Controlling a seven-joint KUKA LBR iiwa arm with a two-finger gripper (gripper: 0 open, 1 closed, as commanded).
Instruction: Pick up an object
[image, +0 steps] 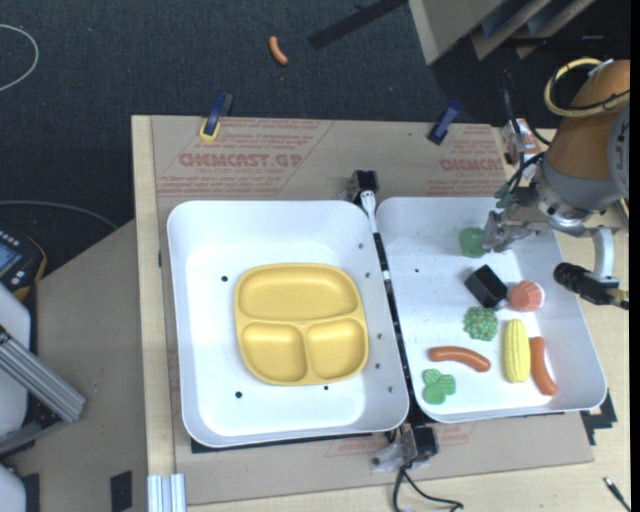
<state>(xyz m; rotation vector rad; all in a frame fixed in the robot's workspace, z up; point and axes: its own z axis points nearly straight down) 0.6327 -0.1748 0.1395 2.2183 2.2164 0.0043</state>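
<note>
My gripper (499, 234) hangs low over the far part of the right bin (420, 230), below the grey wrist and orange band. A small green round piece (471, 240) lies right at its left side, touching or almost touching it; whether it is gripped is unclear. Nearer the front of this bin lie a black block (487, 285), a pink-orange ball (526, 295), a green broccoli piece (481, 323), a yellow corn cob (516, 350), two orange sausages (459, 356) (542, 366) and a green leafy piece (437, 385).
The left bin (200, 250) holds a yellow divided plate (300, 322). A black clip (365, 184) sits where the two bins meet at the back. A black part of the arm (585, 281) juts over the right bin's right rim.
</note>
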